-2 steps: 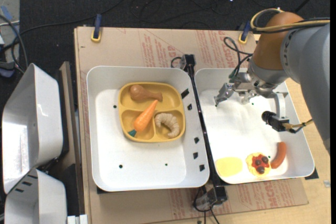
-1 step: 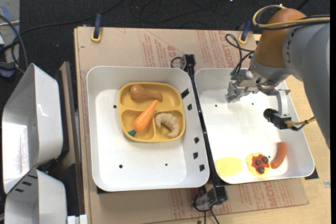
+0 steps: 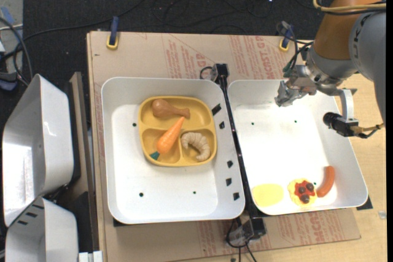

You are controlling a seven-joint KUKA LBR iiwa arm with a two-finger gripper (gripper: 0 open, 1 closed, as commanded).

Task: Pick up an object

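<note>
Pincer [image 3: 287, 97] on the grey arm with the orange band [image 3: 344, 27] hangs over the far edge of the right shallow white bin [image 3: 295, 132]; its fingers are dark and small against the bin wall, and whether they are spread or pressed together cannot be told. Nothing shows between them.

Taking that right bin as the landmark: at its near edge lie three small pieces, all well apart from the pincer. A flat yellow round slice [image 3: 268, 194] sits toward the near left corner, a small red and yellow toy with dark spots [image 3: 302, 189] is just to its right, and an orange-red sausage-shaped toy [image 3: 326, 181] lies tilted beside that, close to the bin's right wall.

Left of the right bin, touching it along a black divider, is the left shallow white bin [image 3: 123, 193]. In it rests a yellow plastic divided plate [image 3: 147, 110] carrying a brown toy drumstick [image 3: 169, 109], an orange toy carrot [image 3: 170, 136] and a pale toy shrimp [image 3: 197, 144], each in its own compartment.

Both bins sit on a brown cardboard-covered table [image 3: 178, 49].
</note>
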